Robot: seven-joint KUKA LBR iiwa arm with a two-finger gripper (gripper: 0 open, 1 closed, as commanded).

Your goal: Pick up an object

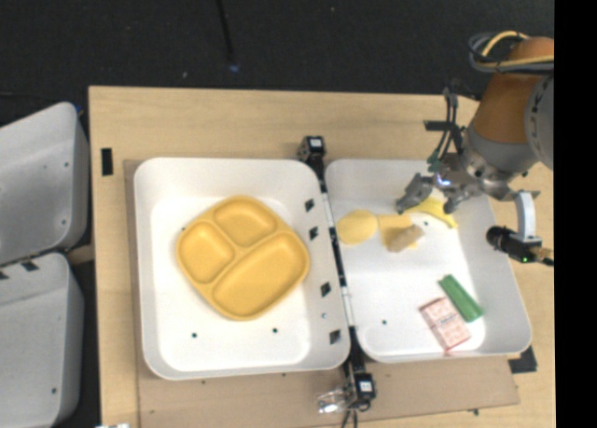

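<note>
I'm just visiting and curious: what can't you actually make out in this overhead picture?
- Gripper: too small and dark to tell its state.
- Yellow object beneath it: partly covered by the gripper.
- Red-and-white packet: printing too small to read.
- Arm: cut off at right.

Most of the left bin (159,342) is taken up by a yellow divided plate (242,255), with bare floor left along its rim. In the right bin (373,324), the upper middle is crowded by a yellow round piece (356,227), a tan piece (403,237) and a yellow object (435,211); the lower right is blocked by a green bar (461,297) and a pink packet (445,323); the lower left floor is open
</note>
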